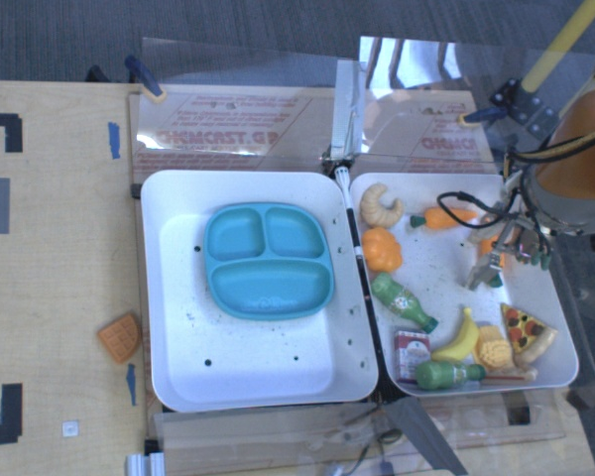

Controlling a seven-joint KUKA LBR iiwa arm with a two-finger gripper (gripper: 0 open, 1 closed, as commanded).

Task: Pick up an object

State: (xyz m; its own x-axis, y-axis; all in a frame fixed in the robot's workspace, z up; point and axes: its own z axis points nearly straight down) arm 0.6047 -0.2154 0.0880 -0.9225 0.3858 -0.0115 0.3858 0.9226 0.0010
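Observation:
The right bin [438, 266] holds several toy foods. A croissant [380, 204], an orange pepper [381, 251] and a green bottle [404, 302] lie along its left side. A carrot [446, 217] lies near the back. At the front sit a banana [460, 337], corn [493, 349], a pizza slice [526, 331], a red box [411, 353] and a second green bottle [448, 374]. My gripper [484, 276] hangs low over bare bin floor on the right, between the carrot and the banana, touching none of them.
The left bin [278, 370] carries a blue divided plate [268, 261]. An orange waffle-like piece [120, 337] lies on the wooden bench left of the bins. Cables [496, 206] trail from the wrist over the right bin's back corner.

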